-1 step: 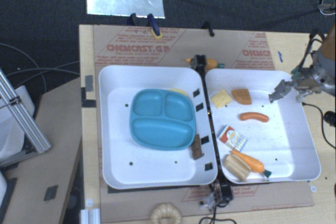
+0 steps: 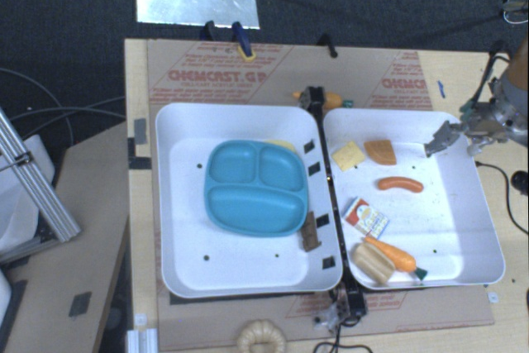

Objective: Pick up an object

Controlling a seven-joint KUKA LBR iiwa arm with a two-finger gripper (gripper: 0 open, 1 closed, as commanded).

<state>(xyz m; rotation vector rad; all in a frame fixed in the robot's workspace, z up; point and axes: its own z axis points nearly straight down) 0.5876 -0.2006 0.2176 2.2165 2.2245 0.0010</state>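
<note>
Sausage (image 2: 401, 184): small, smooth, orange-red, lying flat near the middle of the right bin (image 2: 463, 260), nothing touching it
Bread slice (image 2: 380, 151): tan-orange wedge, just above the sausage, beside the cheese
Cheese (image 2: 348, 155): flat pale yellow square, near the bin's left wall
Packet (image 2: 365, 218): small white and red carton, tilted, below the sausage
Carrot (image 2: 392, 254): orange with a green tip, lying slantwise at the bin's lower left
Bun (image 2: 373, 263): tan, rounded, touching the carrot on its lower side
Gripper (image 2: 450, 138): over the right bin's upper right part, well apart from the sausage and every other item; dark fingers point left and down, and whether they are spread or pressed together cannot be told; nothing seen between them
Arm: enters from the right edge, grey wrist over the bin's right rim, held low and slanted
Way to the items: open white floor lies between gripper and sausage
Left bin (image 2: 190, 260): white, shallow, rounded corners, holding a blue plate (image 2: 254, 187) with three compartments; a yellow piece (image 2: 282, 145) peeks from behind its upper edge
Brown piece (image 2: 310, 232): small, dark, by the plate's lower right corner, against the wall between the bins
Bench (image 2: 273, 74): brown board with red print under both bins
Ring (image 2: 261, 338): pale, ribbed, at the bench's front edge
</note>
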